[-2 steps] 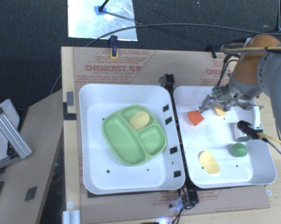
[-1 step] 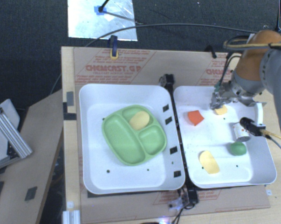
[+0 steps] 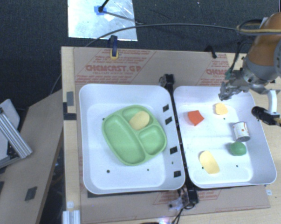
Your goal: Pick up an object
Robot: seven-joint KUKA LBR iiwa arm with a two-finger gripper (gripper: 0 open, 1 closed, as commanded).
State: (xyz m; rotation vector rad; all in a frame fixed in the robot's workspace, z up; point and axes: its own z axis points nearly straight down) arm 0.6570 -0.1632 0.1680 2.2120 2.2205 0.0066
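We hang the gripper (image 3: 225,93) over the far edge of the right bin (image 3: 260,133), with nothing seen between its fingers.

We cannot tell whether the gripper is released or clenched, since its tip is small and dark against the white rim; it sits just beyond the small pale yellow piece (image 3: 220,108), apart from it; in the same bin we see an orange-red block (image 3: 195,117) to the left of that piece, a small silver can (image 3: 241,131) lying on its side toward the right, a green round object (image 3: 237,148) just nearer than the can, and a yellow oblong object (image 3: 209,162) at the near side; in the left bin (image 3: 96,143) a green divided plate (image 3: 131,136) holds a yellow rounded item (image 3: 140,120) in its far compartment; both bins rest on the desk (image 3: 131,64).
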